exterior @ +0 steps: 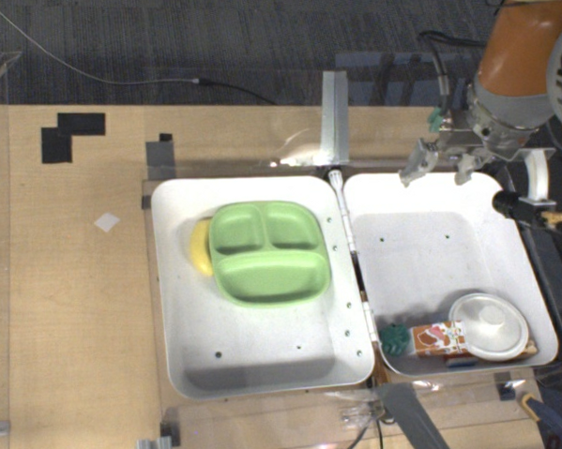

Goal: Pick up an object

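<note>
Even bright light from above; the white bins [270, 370] are nearly washed out, with soft shadows at the near walls (glare on the metal post [336, 122]), details slightly blurred

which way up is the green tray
Right side up: the green tray shows three open compartments facing the camera, lying flat in the left bin.

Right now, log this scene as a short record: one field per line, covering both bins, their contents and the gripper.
left bin: holds a green divided tray, upper middle, with a yellow object partly under its left edge
right bin: things gathered at the near edge
white bowl: near right corner, upright
small carton: left of the bowl, touching it
dark green object: left of the carton, near left corner
gripper: over the right bin's far edge, fingers apart, nothing between them
</note>
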Motion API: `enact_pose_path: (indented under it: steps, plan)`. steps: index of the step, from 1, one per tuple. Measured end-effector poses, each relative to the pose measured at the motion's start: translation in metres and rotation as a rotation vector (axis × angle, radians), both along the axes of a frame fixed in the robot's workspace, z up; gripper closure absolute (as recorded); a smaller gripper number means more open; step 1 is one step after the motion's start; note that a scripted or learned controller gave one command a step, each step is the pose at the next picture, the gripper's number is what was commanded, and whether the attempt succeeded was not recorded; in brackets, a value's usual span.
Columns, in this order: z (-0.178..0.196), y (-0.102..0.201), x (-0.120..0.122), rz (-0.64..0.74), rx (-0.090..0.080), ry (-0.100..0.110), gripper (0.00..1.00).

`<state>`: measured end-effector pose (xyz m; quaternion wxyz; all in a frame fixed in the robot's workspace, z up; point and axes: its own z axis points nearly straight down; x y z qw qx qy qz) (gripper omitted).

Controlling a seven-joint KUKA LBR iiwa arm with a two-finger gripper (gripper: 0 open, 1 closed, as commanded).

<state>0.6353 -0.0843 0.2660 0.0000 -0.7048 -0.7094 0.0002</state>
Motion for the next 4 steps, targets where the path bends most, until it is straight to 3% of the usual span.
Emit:
enact_pose_path:
  steps: [1,2,3,4]
  plan:
    - [-0.143,-0.014,0.018,-0.388,0.001,-0.002,0.00]
    - [-0.178,-0.001,-0.058,-0.373,0.002,-0.008,0.00]
    - [-0.095,-0.075,-0.027,-0.061,-0.001,-0.005,0.00]
    - [-0.179,-0.062,-0.043,-0.388,0.002,-0.007,0.00]
